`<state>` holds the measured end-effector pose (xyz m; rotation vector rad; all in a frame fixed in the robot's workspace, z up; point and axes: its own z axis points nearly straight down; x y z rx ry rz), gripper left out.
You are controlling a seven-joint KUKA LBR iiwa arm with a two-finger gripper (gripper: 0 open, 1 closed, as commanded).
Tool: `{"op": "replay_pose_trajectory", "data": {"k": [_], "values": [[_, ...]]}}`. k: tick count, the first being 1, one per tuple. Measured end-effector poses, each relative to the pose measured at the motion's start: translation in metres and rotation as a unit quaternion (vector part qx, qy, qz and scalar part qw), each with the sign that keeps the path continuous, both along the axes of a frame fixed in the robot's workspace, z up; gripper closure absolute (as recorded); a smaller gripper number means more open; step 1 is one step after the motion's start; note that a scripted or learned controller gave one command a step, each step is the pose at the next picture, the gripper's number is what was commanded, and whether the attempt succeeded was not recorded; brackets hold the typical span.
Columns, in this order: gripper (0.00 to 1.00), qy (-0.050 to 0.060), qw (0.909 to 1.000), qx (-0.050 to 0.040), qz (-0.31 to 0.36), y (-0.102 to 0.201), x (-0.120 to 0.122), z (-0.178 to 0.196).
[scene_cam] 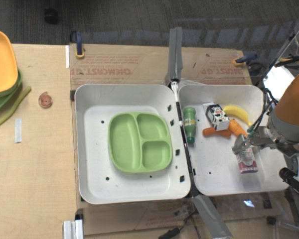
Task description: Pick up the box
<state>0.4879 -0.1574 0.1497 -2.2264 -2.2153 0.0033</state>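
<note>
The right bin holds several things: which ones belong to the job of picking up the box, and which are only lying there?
Job: box; gripper.

Lying about: green bottle; banana; carrot; small packet under the gripper.

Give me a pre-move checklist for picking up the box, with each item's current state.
1. Box located: ok. The small box lies in the right bin, near its back.
2. Gripper over the box: not ok. It sits above a pink-edged packet, nearer the front.
3. Box free of neighbours: not ok. The banana and carrot crowd it.
4. Green bottle clear of the box: ok.
5. Gripper opening: cannot tell.
</note>
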Motion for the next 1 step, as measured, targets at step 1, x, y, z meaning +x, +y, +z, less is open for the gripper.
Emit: {"op": "replay_pose_trajectory", "data": {"k": [1], "values": [[1.0, 0.001, 0.9951, -0.001, -0.099, 0.069, 0.0771, 0.0524]]}}
